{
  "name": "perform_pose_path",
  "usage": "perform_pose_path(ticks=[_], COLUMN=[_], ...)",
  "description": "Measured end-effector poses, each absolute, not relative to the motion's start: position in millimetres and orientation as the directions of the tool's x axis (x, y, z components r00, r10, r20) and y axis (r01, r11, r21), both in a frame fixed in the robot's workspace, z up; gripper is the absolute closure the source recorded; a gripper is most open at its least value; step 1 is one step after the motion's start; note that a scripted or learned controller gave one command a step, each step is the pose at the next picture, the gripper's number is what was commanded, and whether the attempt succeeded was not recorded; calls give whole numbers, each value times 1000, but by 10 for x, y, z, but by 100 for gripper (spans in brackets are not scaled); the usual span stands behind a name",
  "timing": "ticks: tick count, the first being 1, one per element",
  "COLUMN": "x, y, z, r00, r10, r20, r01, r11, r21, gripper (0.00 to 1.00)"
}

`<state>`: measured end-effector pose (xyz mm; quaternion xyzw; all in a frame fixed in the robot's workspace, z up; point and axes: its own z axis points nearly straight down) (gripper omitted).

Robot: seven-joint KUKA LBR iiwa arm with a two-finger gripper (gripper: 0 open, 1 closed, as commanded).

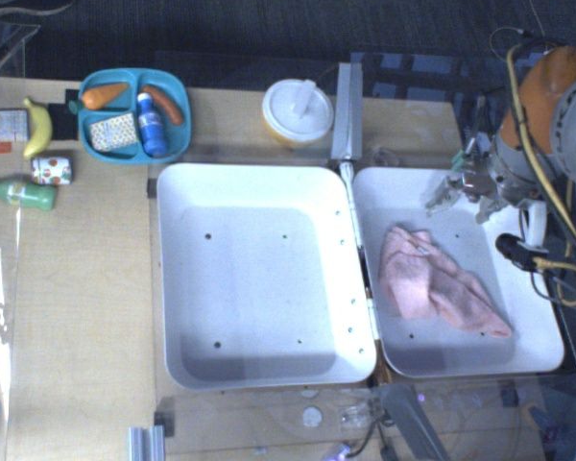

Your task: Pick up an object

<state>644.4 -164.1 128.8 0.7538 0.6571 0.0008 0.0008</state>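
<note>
A crumpled pink cloth (437,281) lies in the right bin (518,353), spread from its middle toward the lower right corner. My gripper (464,198) hangs over the bin's upper right part, above and to the right of the cloth and apart from it. Its fingers (440,200) are spread open with nothing between them. The grey arm with its orange band (547,84) comes in from the right edge.
The left bin (173,257) sits beside the right one, with a metal divider (346,113) at the back. A blue tray of toy food (134,113), a white lidded cup (298,111), a banana (38,128), a can and a green bottle stand on the bench.
</note>
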Motion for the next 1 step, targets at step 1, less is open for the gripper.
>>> perform_pose_path(ticks=[1], x=[5978], y=[-1071], z=[904], r00=[-59], r10=[998], r20=[-2], r01=[998], r11=[59], r21=[14], gripper=[0])
